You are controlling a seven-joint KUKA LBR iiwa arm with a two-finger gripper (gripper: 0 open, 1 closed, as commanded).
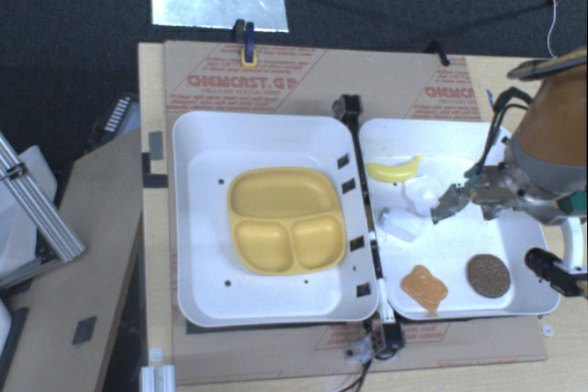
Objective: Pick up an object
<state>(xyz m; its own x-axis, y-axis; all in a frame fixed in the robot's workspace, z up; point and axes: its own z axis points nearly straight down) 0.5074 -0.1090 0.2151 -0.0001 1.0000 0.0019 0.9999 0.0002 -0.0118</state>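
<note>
The right bin [524, 303] holds a yellow banana [393, 168] near its back left, a small white object [422, 192] just below it, and another white piece [399, 224] toward the bin's left wall. An orange lump [424, 287] and a brown round disc [488, 275] lie near the front. My gripper [445, 205] reaches in from the right and hangs low over the middle of this bin, its tip right beside the small white object. Nothing shows between its tips.
The left bin [197, 197] holds a yellow three-compartment plate [280, 220]. A black divider with clips [358, 197] runs between the bins. The arm's orange band and grey wrist [551, 142] cover the right bin's far right side. Cardboard lies under both bins.
</note>
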